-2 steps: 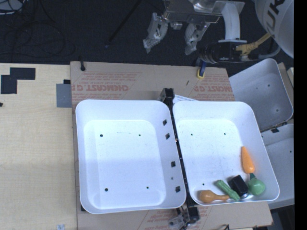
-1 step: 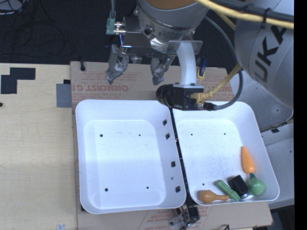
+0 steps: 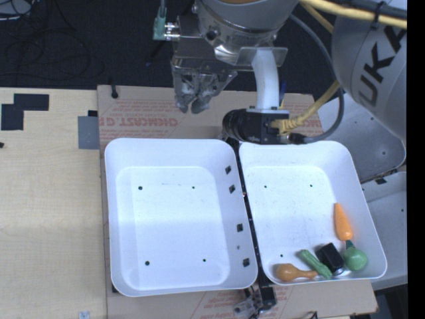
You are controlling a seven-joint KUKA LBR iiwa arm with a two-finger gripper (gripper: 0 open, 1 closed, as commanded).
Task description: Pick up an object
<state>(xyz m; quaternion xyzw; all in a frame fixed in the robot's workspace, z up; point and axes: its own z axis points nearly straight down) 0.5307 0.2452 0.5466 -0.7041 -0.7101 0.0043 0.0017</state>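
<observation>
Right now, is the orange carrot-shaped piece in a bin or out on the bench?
In: the orange piece lies inside the right bin, near its right wall.

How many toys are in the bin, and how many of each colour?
Orange: 2, a carrot-shaped plastic piece and a pear-shaped plastic piece
Green: 2, a long flat plastic piece and a round-ended plastic piece
Black: 1, a small block
Total: 5

**Gripper hanging above the bins' far edge**

The gripper [image 3: 194, 102] is hanging over the cardboard sheet [image 3: 143, 115] behind the left bin [image 3: 116, 178], nothing showing between its fingers (they are sitting close together). In the right bin [image 3: 358, 178], things are crowding the near right corner: an orange carrot-like piece [image 3: 342, 222], a black block [image 3: 330, 257], a green pear shape [image 3: 355, 257], a green stick [image 3: 314, 262] and a tan gourd shape [image 3: 293, 272].
</observation>
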